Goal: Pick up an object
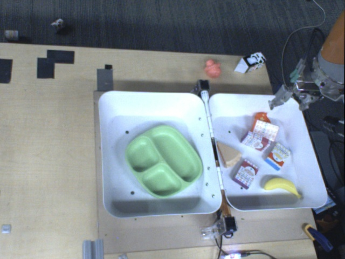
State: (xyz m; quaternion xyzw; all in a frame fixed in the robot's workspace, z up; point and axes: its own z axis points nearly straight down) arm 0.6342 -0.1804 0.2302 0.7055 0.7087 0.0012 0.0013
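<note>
Two white bins sitting side by side on a table, robot arm at the right.

The left bin point(110, 144) is holding a green divided plate point(163, 159). The right bin point(312, 161) is holding small cartons point(260, 134), a wedge (tan) point(229, 155) and a banana point(281, 186). The hand point(291, 99) is hovering over this bin's far right corner, fingers spread wide, gripping nothing.

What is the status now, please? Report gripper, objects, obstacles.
Gripper above right bin's far right corner, holding nothing. Banana, small cartons untouched in bin. Path clear.
</note>
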